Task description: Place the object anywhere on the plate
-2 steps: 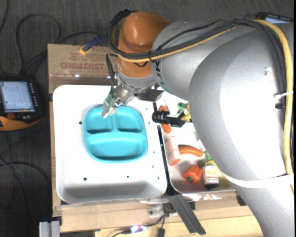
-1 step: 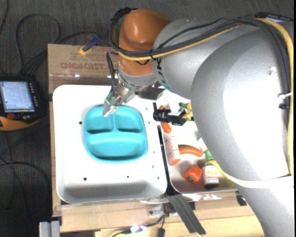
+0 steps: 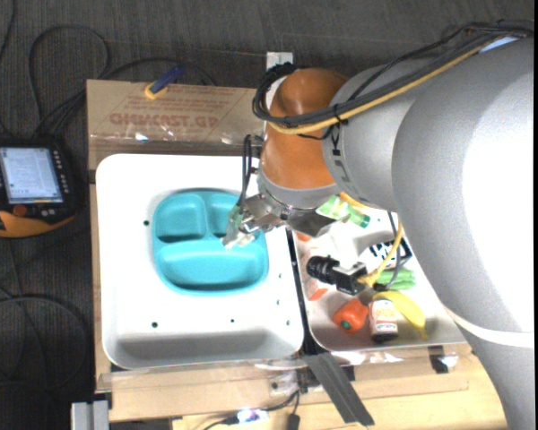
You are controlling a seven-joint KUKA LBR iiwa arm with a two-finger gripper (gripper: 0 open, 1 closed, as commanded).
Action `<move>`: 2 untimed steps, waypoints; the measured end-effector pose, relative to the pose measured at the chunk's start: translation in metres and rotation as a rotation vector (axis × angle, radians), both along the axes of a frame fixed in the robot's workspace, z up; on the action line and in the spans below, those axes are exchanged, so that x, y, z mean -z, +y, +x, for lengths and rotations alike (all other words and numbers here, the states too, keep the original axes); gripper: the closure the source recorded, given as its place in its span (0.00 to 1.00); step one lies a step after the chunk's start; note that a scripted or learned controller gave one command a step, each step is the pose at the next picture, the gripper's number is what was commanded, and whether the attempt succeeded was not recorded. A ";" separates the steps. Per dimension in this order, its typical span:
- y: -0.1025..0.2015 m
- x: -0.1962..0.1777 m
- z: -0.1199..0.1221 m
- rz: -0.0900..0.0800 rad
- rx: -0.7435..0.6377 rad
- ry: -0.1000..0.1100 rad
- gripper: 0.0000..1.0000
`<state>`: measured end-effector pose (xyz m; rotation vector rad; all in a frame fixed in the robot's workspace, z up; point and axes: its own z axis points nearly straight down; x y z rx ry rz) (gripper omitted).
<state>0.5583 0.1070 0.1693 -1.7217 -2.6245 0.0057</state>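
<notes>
A teal plate (image 3: 197, 271) with three compartments lies in the left white bin (image 3: 130, 321). My gripper (image 3: 238, 231) hangs over the plate's right side, where the small upper compartments meet the large lower one. The orange wrist band (image 3: 296, 141) sits directly above it. The arm hides whatever may be at the gripper's tip.
The right bin (image 3: 430, 334) holds a small orange-red item (image 3: 348, 315), a little bottle (image 3: 384, 319), a yellow banana-like piece (image 3: 411, 312) and green items (image 3: 343, 209). The arm covers much of that bin. A cardboard sheet (image 3: 161, 115) lies behind the bins, and a pendant (image 3: 25, 182) sits far left.
</notes>
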 end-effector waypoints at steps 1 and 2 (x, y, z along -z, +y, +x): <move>0.017 0.016 0.059 -0.002 0.106 -0.001 1.00; -0.031 -0.020 0.025 -0.004 0.341 -0.001 1.00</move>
